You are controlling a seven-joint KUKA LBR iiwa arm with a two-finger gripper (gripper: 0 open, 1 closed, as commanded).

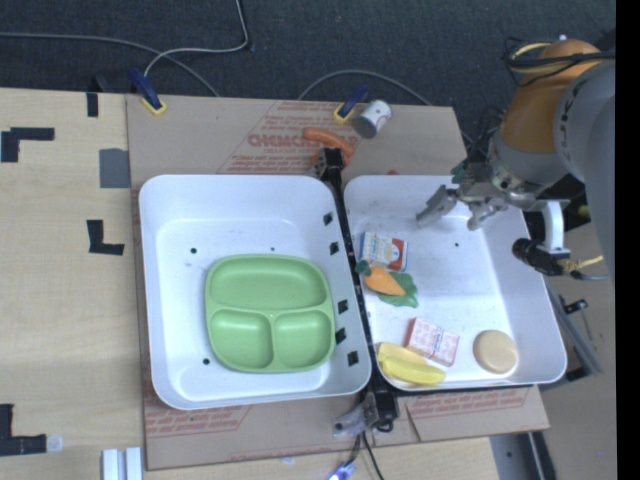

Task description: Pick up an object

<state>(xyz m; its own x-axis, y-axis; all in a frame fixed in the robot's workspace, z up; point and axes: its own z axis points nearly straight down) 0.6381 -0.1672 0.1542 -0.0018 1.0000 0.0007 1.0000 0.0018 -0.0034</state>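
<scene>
You see two shallow white plastic bins side by side on a cardboard sheet (pixel 420 128); the left bin (pixel 165 218) holds a matte green plate (pixel 270 311), rounded and split into three compartments; the right bin (pixel 500 278) holds the small things; the gripper (pixel 455 211) hangs over the far part of the right bin, its two grey fingers (pixel 434 208) spread apart with nothing between them; near the bin's left wall lies a small flat packet (pixel 384 251), white with red print, and just in front of it, touching or almost so, a toy carrot (pixel 386 282), smooth orange with a green tuft, its long axis running left to right, tuft toward the right; toward the near rim a pink-and-white patterned packet (pixel 433 341) lies flat and tilted; beside it a yellow banana (pixel 409 367), curved, lies along the near wall with its long axis left to right; a round tan disc (pixel 495 350) sits in the near right corner; all five lie well apart from the gripper, with bare white floor between; blue and orange clamps (pixel 340 133) grip the cardboard behind the bins
</scene>
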